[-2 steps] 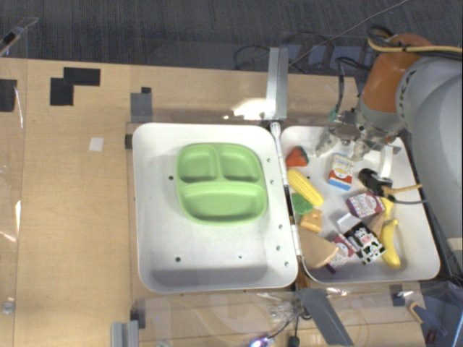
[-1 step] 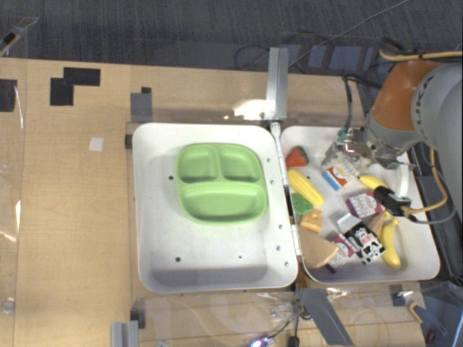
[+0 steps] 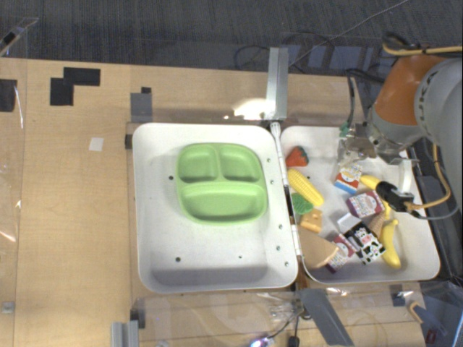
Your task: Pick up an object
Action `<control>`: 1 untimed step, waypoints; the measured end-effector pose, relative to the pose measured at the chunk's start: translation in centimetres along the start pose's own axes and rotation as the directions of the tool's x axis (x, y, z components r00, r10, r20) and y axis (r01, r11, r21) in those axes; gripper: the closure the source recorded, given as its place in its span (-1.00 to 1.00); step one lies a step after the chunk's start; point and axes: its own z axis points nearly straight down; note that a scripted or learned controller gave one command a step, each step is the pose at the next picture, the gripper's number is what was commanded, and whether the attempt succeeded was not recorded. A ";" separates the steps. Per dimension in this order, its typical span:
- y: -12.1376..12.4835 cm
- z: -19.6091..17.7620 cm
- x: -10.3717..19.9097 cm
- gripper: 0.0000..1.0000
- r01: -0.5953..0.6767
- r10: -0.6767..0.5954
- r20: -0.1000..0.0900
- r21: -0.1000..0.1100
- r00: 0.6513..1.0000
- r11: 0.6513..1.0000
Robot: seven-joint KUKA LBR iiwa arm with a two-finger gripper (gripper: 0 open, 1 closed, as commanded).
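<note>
Over the right bin (image 3: pixel 427 262), arm (image 3: pixel 427 96) bent down, pincer (image 3: pixel 354 152) state unclear.

end effector (image 3: pixel 357 149) fingers unclear, arm (image 3: pixel 427 92) cut off at right

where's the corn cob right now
The corn cob lies in the right bin, near its left wall, just below the red strawberry-like toy and above a small green piece.

Pale wooden bench top (image 3: pixel 65 194) under dark grey carpet-like floor (image 3: pixel 181 13); black tape patches (image 3: pixel 72 84) at left, perhaps a clear sheet over it.
</note>
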 end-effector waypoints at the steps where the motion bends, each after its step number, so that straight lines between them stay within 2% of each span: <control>1: 0.0 0.0 0.0 -1.00 0.000 0.000 0.000 0.000 1.000 1.000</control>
